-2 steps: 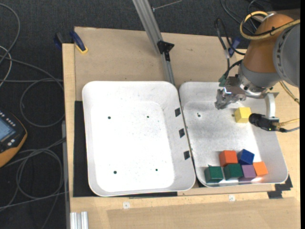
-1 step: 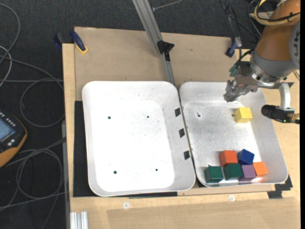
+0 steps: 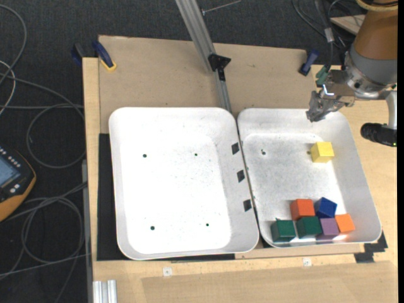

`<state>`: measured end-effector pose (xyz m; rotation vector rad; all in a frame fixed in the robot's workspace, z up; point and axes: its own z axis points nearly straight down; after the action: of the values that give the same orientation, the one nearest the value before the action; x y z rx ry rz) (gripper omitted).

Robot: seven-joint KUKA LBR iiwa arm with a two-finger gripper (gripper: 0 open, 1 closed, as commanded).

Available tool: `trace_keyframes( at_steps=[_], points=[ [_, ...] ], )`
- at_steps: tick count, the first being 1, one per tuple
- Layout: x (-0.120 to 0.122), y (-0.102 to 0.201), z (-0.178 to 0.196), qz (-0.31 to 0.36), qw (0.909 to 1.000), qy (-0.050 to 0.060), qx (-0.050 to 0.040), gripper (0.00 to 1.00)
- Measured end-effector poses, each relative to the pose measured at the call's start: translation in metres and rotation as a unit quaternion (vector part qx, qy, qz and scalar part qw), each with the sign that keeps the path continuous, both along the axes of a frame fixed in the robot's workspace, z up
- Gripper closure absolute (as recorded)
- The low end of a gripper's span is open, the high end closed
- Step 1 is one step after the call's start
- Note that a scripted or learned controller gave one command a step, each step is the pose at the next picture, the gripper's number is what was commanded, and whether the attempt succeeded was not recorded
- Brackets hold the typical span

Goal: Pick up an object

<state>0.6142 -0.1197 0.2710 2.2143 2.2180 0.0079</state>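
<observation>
Right of centre, the right bin [image 3: 353, 169] is seen holding all the blocks. Upper right, the gripper [image 3: 315, 113] is poised over the bin's far rim; finger state cannot be told. The yellow block [image 3: 322, 151] is found just below the gripper in frame, apart from the cluster [image 3: 312, 221] at lower right.

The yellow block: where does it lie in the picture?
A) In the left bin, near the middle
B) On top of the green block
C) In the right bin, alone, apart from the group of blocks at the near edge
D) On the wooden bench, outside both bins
C: the yellow block sits alone on the floor of the right bin, away from the cluster of blocks at the near edge.
</observation>
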Motion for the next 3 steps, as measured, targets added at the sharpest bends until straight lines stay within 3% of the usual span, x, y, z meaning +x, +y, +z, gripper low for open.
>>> trace_keyframes(
  at_steps=[1, 3],
  points=[
    [0.008, 0.064, -0.007, 0.003, 1.0000, 0.005, 0.0023, 1.00],
    [0.024, 0.161, -0.021, 0.002, 1.0000, 0.004, 0.0015, 1.00]
  ],
)
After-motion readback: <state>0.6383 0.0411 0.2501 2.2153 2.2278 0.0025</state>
